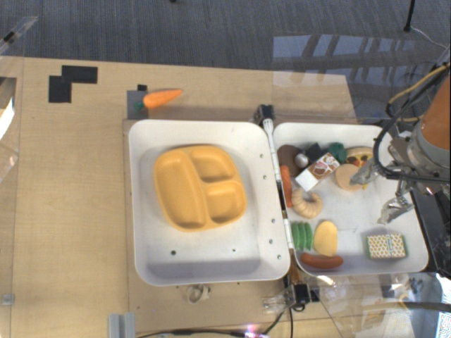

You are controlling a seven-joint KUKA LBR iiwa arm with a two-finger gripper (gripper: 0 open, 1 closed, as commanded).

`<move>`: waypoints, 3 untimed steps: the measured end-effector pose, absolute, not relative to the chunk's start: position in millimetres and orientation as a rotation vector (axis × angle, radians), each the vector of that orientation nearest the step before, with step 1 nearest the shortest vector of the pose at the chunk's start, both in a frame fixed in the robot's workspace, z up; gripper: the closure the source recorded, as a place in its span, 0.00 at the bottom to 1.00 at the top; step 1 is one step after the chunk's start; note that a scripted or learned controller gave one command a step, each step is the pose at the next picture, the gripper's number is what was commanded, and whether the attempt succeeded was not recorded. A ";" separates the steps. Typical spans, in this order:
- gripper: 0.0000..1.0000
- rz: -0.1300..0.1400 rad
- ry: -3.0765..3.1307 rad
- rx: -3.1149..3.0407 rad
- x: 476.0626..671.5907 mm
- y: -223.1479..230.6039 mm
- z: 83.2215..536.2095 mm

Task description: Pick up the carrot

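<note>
Lying on the bare bench [70, 189] beyond the left bin [141, 259], far to the left of the gripper [380, 192], the carrot [162, 98] is seen: orange, tapered, green-topped. The fingers are spread apart over the right bin [416, 248], nothing held between them.

I see a bench [70, 210] of pale, matt wood grain. Both bins [211, 270] look like smooth white plastic with a soft sheen. The yellow tray [199, 186] is glossy moulded plastic. The carrot [162, 98] by the bench's far edge looks like smooth matt plastic. The gripper [380, 192] shows bare shiny metal.
</note>
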State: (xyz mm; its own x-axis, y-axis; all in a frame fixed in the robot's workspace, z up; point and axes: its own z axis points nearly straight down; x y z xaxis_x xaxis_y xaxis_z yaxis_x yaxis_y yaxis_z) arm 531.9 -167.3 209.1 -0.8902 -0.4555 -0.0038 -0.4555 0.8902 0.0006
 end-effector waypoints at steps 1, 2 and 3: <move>0.00 -0.009 2.991 -0.899 522.8 -111.5 91.3; 0.00 -0.014 2.963 -1.003 550.0 -178.7 118.1; 0.00 -0.018 2.972 -0.949 607.8 -206.5 188.4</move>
State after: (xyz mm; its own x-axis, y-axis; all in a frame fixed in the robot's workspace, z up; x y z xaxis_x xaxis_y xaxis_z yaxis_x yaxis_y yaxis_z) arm 607.8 -206.5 188.4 -0.8148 -0.5795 -0.0167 -0.5793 0.8149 -0.0175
